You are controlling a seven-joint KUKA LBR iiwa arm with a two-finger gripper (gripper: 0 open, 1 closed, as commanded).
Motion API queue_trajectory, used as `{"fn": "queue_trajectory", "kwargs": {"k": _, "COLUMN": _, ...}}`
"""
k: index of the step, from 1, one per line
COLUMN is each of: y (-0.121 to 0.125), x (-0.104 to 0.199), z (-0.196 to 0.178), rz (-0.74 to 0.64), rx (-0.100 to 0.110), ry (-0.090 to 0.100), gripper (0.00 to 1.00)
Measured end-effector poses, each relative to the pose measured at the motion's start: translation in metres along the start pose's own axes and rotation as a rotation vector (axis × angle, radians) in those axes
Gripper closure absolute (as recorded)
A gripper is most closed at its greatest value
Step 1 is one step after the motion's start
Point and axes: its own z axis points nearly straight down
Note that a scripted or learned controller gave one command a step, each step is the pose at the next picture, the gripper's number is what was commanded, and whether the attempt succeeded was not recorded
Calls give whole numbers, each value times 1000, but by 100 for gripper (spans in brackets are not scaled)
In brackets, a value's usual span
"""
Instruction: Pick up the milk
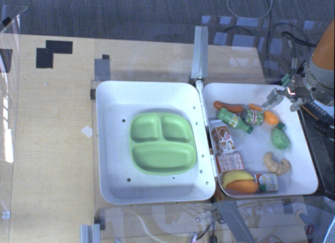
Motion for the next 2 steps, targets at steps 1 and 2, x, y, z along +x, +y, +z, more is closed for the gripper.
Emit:
{"fn": "queue_trajectory", "kwargs": {"k": 1, "y": 2, "x": 1, "z": -10, "rz": -6, "rx": -4, "ry": 0, "gripper": 100}}
{"fn": "queue_trajectory", "kwargs": {"k": 2, "y": -62, "x": 46, "z": -32, "rz": -66, "rx": -1, "ry": -1, "gripper": 100}}
